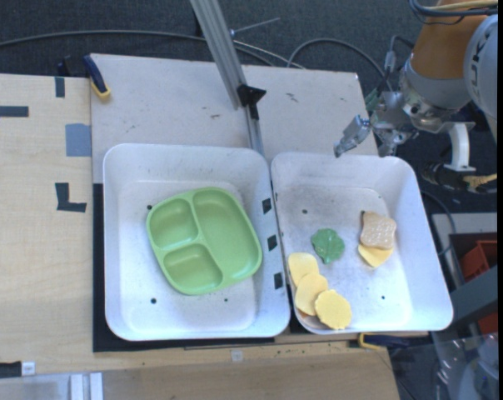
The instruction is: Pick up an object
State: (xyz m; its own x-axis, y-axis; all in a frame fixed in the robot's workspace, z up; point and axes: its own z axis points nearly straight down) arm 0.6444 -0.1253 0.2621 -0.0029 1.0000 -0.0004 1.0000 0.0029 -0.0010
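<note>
**Q:** Log the layout, big items first.

**A:** 2 white bins side by side. Left bin holds 1 green divided tray, lying flat near its middle. Right bin holds the small pieces: 3 yellow round slices overlapping at the near-left corner, 1 piece of toast resting partly on a yellow wedge toward the right side, and 1 green leafy piece between the slices and the toast, apart from both.

**Q:** Where are you, and what are your fingers doing?

**A:** My gripper hangs above the far rim of the right bin, outside it, well apart from every piece. The fingers look spread, with nothing between them. The view is small, so I note that with some reserve.

**Q:** Step in hand?

**A:** My judgement: approach. No target reached, nothing lifted.

**Q:** What does the next move call for?

**A:** Travel in over the right bin, then descend on 1 piece. The green leafy piece stands alone, so I judge it the cleanest grasp. The slices overlap and lie flat against the bin wall, a poor bet.
</note>
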